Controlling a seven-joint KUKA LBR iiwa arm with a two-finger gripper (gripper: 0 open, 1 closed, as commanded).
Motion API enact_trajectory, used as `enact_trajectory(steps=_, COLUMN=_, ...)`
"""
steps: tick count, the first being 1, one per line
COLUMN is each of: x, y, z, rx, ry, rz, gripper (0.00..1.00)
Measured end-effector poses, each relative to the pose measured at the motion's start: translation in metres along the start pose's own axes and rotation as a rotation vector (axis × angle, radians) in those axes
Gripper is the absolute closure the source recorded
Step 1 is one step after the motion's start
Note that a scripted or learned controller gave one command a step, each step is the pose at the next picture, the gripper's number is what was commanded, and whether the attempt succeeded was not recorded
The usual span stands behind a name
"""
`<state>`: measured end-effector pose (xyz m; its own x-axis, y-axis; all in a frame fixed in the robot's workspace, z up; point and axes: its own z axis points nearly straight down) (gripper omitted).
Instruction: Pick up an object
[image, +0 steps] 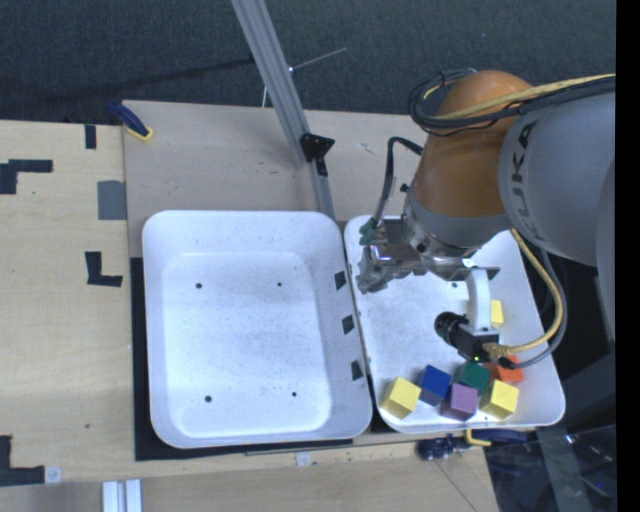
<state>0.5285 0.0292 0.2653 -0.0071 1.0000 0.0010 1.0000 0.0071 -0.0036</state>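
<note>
Several small blocks lie in the right bin (540, 405) near its front edge: a yellow block (402, 397), a blue block (435, 382), a purple block (463, 400), a green block (472, 377), a second yellow block (503, 399) and an orange piece (510, 374). Another small yellow block (496, 314) lies further back, by the bin's right side. My gripper (373, 264) hangs over the back left part of the right bin, close to the wall between the bins and well away from the blocks. Nothing shows in its grasp.
The left bin (160, 300) stands beside the right one. A slanted metal pole (285, 90) crosses the bench behind the bins. The arm's grey and orange body (470, 150) covers the right bin's back right, and black cabling (455, 330) hangs above the blocks.
</note>
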Motion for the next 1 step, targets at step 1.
enact_trajectory(steps=1, x=0.0464, y=0.0174, z=0.0039, rx=-0.002, ry=0.0, rz=0.001, gripper=1.0)
